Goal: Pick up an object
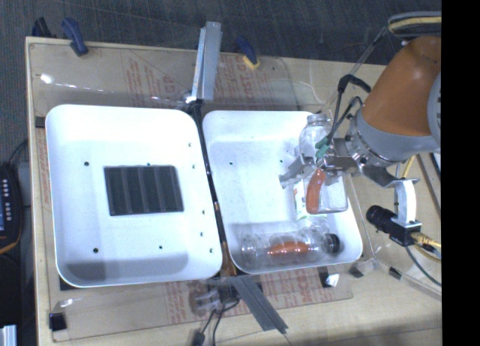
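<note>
My gripper (309, 166) hangs over the right side of the right bin (247, 164), below the arm's orange band (401, 85). Directly under it lies a clear plastic bottle (319, 194) with an orange-red patch, next to the bin's right wall. The gripper body hides this bottle's top end. A second clear bottle (289, 247) with an orange-red label and a dark cap lies on its side along the bin's front wall.
The left bin (75, 187) has a dark ribbed grille (142, 189) in its floor. A grey metal bar (206, 63) stands at the back between the bins. Blue clamps (73, 35) grip the board's back edge. Cables and a black fitting (390, 224) sit right of the right bin.
</note>
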{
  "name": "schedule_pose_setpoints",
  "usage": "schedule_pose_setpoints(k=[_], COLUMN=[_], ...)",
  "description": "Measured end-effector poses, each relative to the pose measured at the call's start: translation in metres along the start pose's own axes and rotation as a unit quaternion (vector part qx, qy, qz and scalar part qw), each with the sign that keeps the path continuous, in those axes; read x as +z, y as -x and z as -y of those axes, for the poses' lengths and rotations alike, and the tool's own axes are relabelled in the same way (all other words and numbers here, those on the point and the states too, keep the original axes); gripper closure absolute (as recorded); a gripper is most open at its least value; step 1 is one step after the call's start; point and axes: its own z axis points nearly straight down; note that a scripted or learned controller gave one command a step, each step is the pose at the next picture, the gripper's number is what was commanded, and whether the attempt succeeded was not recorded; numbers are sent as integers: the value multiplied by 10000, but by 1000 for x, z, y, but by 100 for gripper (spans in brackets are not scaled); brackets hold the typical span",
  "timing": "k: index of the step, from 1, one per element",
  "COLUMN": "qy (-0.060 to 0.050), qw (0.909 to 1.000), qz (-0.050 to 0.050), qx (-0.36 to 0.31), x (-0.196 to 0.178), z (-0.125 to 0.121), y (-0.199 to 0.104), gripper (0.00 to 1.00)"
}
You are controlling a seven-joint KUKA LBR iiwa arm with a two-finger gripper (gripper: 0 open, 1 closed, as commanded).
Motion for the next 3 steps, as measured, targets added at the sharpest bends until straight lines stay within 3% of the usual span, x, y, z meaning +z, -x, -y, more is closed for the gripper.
schedule_pose_setpoints(k=[1, 2, 3], qy=[-24, 6, 11], qw=[10000, 9835, 9988], qz=[-3, -1, 0], qx=[-26, -1810, -495], x=[-9, 48, 157], z=[0, 22, -46], y=[0, 11, 37], gripper=[100, 100, 100])
